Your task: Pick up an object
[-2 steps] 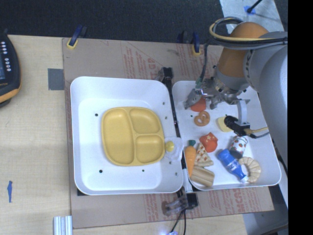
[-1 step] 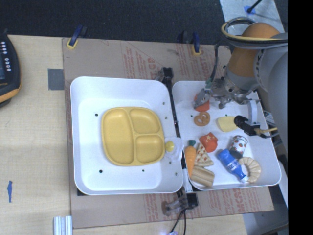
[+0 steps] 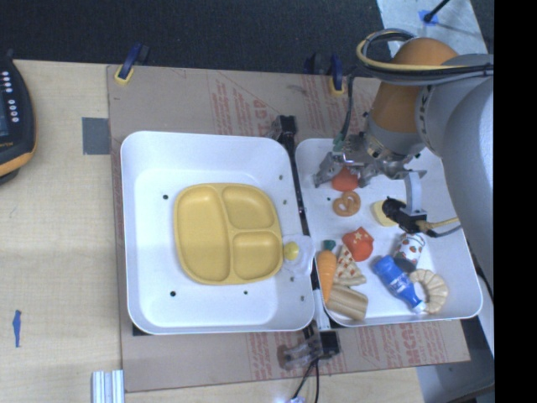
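Pale wood-grain bench top (image 3: pixel 59 250); brown cardboard sheet (image 3: pixel 210 99) laid over it, held by blue clamps (image 3: pixel 130 61) at far edge. Grey tape patch (image 3: pixel 96 135) at left. Dark carpeted floor (image 3: pixel 210 15) beyond. Even overhead light.

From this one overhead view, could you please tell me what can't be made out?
- Gripper: the wrist above covers it, so its finger state is unclear.
- Red item under the gripper: partly covered; held or not is unclear.
- Right bin: the arm hides its far right corner.
- Small toy: too small to identify.
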`<control>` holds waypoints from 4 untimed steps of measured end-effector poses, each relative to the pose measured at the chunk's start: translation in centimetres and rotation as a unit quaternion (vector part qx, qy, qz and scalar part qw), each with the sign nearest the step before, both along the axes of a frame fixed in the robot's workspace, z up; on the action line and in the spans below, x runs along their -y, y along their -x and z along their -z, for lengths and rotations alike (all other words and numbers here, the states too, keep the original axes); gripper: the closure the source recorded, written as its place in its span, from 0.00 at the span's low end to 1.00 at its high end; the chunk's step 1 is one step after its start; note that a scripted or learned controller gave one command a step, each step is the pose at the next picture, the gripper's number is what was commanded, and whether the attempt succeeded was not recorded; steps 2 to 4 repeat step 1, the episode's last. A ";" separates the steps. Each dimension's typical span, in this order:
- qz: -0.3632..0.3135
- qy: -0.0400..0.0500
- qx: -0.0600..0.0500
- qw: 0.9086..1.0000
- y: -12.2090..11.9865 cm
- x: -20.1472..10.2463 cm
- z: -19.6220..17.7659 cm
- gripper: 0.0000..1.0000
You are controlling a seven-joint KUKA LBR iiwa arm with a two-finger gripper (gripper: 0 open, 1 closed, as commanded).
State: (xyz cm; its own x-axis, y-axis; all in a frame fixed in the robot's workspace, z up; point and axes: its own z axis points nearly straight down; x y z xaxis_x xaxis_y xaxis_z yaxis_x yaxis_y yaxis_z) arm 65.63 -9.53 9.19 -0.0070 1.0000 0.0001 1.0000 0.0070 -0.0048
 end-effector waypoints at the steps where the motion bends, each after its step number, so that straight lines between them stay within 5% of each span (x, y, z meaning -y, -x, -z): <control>1: 0.000 0.001 0.000 1.000 0.0 0.2 -1.1 1.00; 4: 0.000 0.001 0.000 1.000 0.0 0.2 -1.1 1.00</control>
